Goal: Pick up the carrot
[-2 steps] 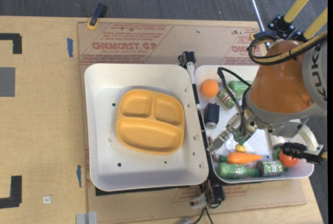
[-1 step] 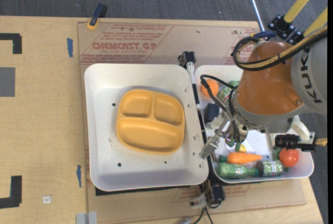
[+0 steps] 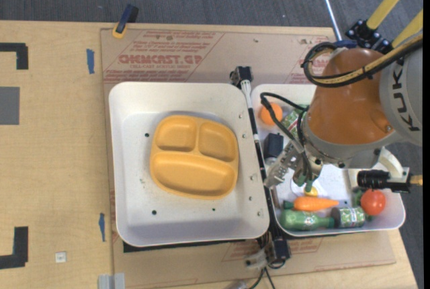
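The small orange carrot with a green stalk end [image 3: 314,203] lies flat on the floor of the right-hand shallow white bin [image 3: 396,214], near that bin's front edge, its tip pointing right. Just in front of it lies a dark green cucumber-like vegetable [image 3: 304,219], with a small green can [image 3: 351,216] at its right end and a round red tomato [image 3: 373,201] beyond that, near the bin's right corner. The metal claw [image 3: 295,170] hangs over the bin just above and left of the carrot, with nothing seen between its fingers; whether they stand apart or together I cannot tell. The grey arm with its broad orange band [image 3: 346,103] covers much of the bin's back half. An orange ball-shaped fruit [image 3: 269,114] sits at the bin's rear left corner. In the left-hand shallow white bin [image 3: 127,146] rests a yellow-orange plastic plate with three compartments [image 3: 195,154]. Both bins stand on a brown cardboard sheet [image 3: 168,56] on the wooden table [image 3: 47,146].
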You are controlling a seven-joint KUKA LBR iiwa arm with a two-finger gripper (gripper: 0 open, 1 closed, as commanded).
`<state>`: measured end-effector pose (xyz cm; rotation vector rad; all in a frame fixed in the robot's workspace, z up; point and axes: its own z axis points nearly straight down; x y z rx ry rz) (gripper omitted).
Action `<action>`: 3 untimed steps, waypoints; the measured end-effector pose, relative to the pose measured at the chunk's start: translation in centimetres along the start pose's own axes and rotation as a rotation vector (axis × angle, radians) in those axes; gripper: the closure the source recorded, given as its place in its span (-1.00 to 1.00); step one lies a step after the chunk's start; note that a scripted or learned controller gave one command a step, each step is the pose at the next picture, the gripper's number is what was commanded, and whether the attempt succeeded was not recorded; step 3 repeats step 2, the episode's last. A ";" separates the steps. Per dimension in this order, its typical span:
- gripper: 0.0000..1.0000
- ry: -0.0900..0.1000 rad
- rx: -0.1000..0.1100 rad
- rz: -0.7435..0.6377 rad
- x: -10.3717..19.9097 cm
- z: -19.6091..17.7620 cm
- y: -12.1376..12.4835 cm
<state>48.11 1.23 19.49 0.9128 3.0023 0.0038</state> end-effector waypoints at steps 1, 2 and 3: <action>1.00 -0.001 0.001 0.366 1.9 -2.1 2.6; 1.00 -0.003 -0.006 0.568 4.6 10.0 7.3; 1.00 -0.003 -0.006 0.568 4.6 10.0 7.3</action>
